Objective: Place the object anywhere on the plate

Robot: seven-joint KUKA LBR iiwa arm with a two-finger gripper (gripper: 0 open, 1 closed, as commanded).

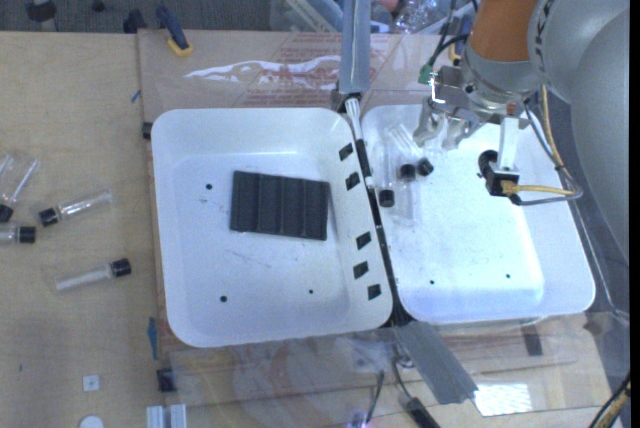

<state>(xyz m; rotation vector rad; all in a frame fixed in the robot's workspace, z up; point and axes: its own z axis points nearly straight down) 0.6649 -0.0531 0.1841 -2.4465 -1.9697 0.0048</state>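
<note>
Pickup first, judging by the layout: hovering gripper (446, 130) low over the far-left part of the right bin (560, 286), just beside a clear black-capped vial (412, 166). Cannot tell whether spread or pressed together (too small and cluttered at that spot).

To do it well: come down square across the vial's body, not the cap. Close gently, since smooth round plastic probably rolls or squirts out. Lift clear of the divider between bins before crossing left. Lower onto the middle of the dark ribbed plate (280, 206), along the grooves if possible, so as to stop rolling. Release low, never from height.

In the right bin: that vial, plus another small capped one (385, 199) nearer, against the left wall. In the left bin (190, 306): the plate alone, lying flat, nothing on it yet.
</note>
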